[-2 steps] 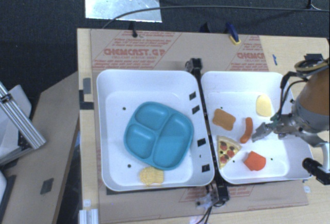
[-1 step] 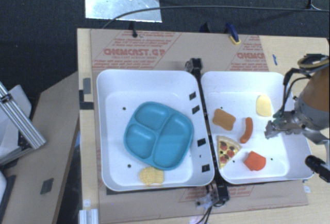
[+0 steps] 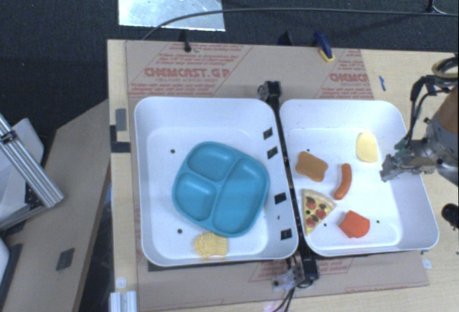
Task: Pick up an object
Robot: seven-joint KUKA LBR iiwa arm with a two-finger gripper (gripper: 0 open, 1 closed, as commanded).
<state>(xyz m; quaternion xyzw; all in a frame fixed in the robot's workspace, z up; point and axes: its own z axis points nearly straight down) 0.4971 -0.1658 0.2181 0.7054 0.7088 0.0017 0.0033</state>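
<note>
The right bin (image 3: 337,120) holds several toy foods: a pale yellow piece (image 3: 366,147), a brown bread-like piece (image 3: 311,166), an orange sausage (image 3: 343,181), a pizza slice (image 3: 315,209) and a red piece (image 3: 354,224). My gripper (image 3: 396,166) hangs at the right bin's right side, just right of the yellow piece and the sausage and apart from both. Nothing shows between its fingers.
The left bin (image 3: 161,124) carries a blue sectioned plate (image 3: 220,188) and a yellow corn-like piece (image 3: 211,245) near its front wall. A black divider with clips (image 3: 278,153) runs between the bins. Cardboard (image 3: 215,67) lies under both bins.
</note>
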